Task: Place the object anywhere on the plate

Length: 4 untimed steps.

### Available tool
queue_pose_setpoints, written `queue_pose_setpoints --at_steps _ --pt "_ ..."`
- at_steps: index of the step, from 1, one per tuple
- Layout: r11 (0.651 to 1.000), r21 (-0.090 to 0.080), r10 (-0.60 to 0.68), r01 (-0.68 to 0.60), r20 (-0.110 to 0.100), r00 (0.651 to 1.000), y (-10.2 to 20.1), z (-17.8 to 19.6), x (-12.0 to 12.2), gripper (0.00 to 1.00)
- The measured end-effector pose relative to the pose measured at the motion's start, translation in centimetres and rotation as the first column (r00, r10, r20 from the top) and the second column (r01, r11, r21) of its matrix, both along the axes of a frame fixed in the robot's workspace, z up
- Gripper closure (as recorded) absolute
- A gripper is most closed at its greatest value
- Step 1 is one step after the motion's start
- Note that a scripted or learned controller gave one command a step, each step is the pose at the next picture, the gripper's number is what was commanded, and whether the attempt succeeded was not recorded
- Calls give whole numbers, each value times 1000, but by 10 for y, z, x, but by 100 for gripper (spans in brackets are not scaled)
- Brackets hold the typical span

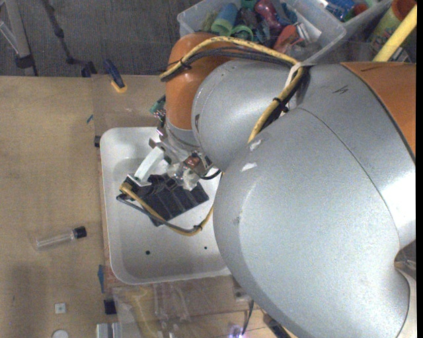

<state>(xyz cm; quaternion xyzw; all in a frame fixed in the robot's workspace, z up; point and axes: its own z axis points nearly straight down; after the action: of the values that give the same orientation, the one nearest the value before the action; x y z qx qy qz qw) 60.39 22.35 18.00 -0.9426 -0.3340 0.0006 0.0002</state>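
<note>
The grey arm [310,198] filled the near right, and beyond it the pincer [165,188] hung low over the white bin [125,257], whether open or closed I could not tell, hiding object and plate alike

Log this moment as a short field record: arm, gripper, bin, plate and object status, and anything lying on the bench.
arm: grey body with orange band, covering the right and centre of the view
gripper: black head low over the white bin, fingers not discernible
bin: white bin, left part visible, rest behind the arm
plate: cannot tell, none visible in the exposed part of the bin
object: cannot tell whether anything is held
bench: small clear vial with dark cap left of the bin
background: tub of colourful items at top
</note>
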Motion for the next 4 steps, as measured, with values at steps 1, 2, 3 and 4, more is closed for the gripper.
queue_pose_setpoints --at_steps 1,2,3,4 --pt "970 0 244 -244 0 970 2 4 48 100" --pt "985 2 -175 175 3 985 0 33 63 100" --pt "976 0 218 -218 -4 976 -14 -76 22 100" --pt "977 1 -215 215 2 977 -8 -23 34 100"
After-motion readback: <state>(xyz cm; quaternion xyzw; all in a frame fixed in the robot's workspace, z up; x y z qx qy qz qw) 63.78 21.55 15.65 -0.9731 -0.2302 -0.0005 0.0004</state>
